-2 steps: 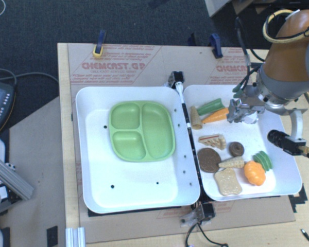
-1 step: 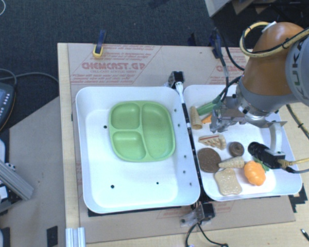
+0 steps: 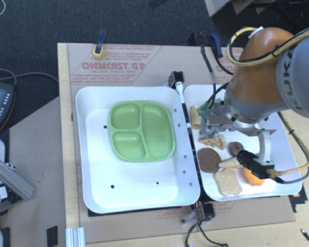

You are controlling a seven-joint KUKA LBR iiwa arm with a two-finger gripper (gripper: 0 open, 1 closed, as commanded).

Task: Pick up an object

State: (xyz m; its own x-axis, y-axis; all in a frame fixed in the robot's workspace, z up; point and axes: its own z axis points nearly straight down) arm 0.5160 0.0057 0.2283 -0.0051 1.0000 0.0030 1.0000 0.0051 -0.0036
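Camera view, bench: we see two shallow white bins side by side, the left bin [image 3: 87, 153] and the right bin [image 3: 291, 153].
Left bin contents: we find a green divided plate [image 3: 142, 131] lying flat, toward the bin's far half.
Arm: we see the grey arm with its orange band [image 3: 260, 60] entering from the right and standing over the right bin.
Gripper: we locate the gripper [image 3: 212, 133] low over the right bin's left part, close to the dividing wall.
Gripper state: we cannot tell.
Right bin contents: we note a brown round cookie [image 3: 209, 160], a tan cracker [image 3: 227, 181] nearer the front edge, an orange piece [image 3: 254, 178] and a small dark disc [image 3: 236, 148].
Candidate objects: we see pale pieces [image 3: 215, 140] directly at the gripper; whether they touch it we cannot tell.
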